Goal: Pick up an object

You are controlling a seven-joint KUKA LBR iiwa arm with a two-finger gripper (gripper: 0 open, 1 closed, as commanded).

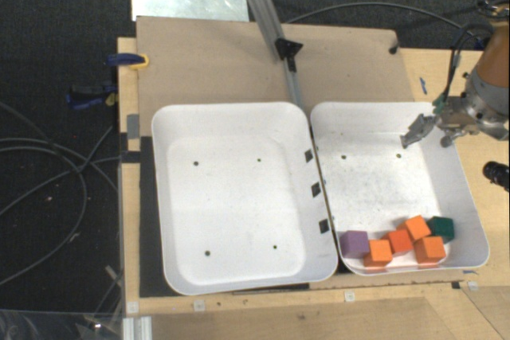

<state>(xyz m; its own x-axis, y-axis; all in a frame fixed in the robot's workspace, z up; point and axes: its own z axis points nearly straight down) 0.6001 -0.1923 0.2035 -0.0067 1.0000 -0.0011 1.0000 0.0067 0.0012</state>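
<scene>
Orange blocks (398,240), one purple block (355,242) and a green one (442,228) huddle at the right bin's (374,171) near edge. The gripper (430,131) hangs spread, empty, well apart. Likely light, rigid cubes: pinch flat opposite faces.

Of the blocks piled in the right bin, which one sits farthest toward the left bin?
The purple block. It lies at the left end of the cluster, nearest the divider; the orange blocks and the green block all sit to its right.

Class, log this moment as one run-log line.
gripper: open, above right white bin | holding: nothing | small coloured blocks: bin's near corner
</scene>
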